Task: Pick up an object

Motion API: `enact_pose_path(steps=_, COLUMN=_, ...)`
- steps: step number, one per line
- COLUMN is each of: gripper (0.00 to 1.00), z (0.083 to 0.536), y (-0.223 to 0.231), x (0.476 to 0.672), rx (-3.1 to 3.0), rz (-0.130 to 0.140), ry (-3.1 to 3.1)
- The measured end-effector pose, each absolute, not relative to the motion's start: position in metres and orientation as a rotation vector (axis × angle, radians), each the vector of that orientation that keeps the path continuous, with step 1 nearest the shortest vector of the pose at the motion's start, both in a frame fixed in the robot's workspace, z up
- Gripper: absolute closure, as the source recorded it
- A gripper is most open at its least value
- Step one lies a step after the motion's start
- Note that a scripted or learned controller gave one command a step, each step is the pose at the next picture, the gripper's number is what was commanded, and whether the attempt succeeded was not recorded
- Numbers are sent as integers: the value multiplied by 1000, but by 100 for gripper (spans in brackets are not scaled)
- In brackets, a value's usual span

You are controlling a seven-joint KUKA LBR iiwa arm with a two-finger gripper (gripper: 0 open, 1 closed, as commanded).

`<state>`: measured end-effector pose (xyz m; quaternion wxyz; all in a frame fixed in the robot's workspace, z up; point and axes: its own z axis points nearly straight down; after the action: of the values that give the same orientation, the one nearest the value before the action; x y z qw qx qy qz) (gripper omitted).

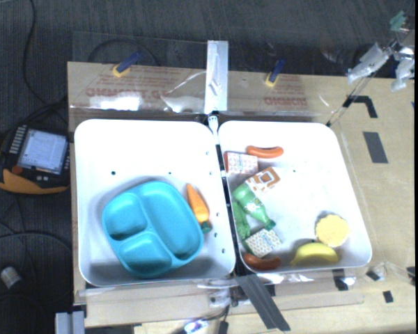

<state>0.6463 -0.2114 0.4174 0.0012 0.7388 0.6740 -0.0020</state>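
Tableware is being held in the left bin (90, 186), where a blue divided plate (150, 228) is lying flat with an orange carrot (197, 205) touching its right rim. The right bin (348, 186) is being crowded along its left side: a sausage (265, 152) is lying at the back, two small printed boxes (240, 163) are sitting just in front of it, and a green bottle (249, 211) is stretched out below them, with a patterned packet (262, 242) near its lower end. A round yellow fruit (332, 229) and a banana (315, 254) are being kept near the front right corner. The gripper (401, 65) is being held at the far upper right, outside both bins and well apart from every object; nothing is being gripped by it, and how far it is open cannot be told.
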Motion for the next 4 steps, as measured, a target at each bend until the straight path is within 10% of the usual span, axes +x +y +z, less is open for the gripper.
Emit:
enact_pose_path(steps=1, gripper=100, z=427, y=-210, x=647, rx=2314, rz=-12, ry=2117)
enact_pose_path(steps=4, gripper=100, z=445, y=-221, x=670, rx=2069, rz=-10, ry=2353)
